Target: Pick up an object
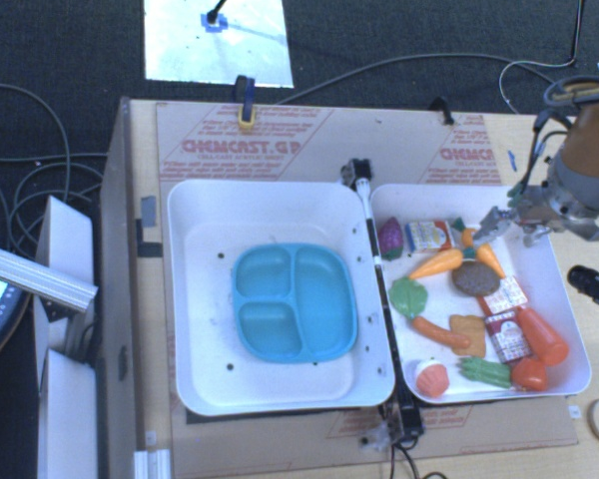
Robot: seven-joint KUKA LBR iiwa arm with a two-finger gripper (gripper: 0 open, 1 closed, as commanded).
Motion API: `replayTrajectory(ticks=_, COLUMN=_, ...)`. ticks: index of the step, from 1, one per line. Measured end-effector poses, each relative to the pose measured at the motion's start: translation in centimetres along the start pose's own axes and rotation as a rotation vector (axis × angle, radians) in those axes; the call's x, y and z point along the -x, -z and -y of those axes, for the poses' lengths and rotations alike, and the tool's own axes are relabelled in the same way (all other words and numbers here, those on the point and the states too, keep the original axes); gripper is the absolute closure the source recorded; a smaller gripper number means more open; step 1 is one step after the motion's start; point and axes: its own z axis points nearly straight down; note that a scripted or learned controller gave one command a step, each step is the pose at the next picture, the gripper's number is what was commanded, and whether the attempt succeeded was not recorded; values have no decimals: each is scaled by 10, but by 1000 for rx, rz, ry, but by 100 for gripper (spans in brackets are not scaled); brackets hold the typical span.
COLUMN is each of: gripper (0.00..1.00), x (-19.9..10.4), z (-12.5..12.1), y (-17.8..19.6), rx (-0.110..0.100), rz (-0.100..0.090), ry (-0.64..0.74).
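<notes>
Bench (309, 133); end effector (491, 223) tips blurry.

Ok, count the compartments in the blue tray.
3. The blue tray lies in the left bin: one long compartment on its right side, one at upper left, one at lower left. None hidden.

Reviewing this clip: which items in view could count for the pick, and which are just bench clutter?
Job:
gripper
right bin
toy food in it, such as carrot, ketchup bottle, brown patty

Lying about:
blue tray in left bin
cables
yellow clamp
</notes>
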Motion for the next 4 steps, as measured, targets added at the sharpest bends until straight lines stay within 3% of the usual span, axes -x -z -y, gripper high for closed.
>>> replayTrajectory(ticks=1, gripper=0, x=-52, z=-74, y=-86, rx=9, rz=0, ry=2)
replayTrajectory(ticks=2, gripper=0, x=-30, z=3, y=-64, rx=-1, rz=0, ry=-1)
replayTrajectory(ticks=3, gripper=0, x=-46, z=37, y=-92, rx=-2, rz=-1, ry=-1)
replayTrajectory(ticks=4, gripper=0, x=-55, z=-33, y=-94, rx=-16, rz=-2, ry=4)
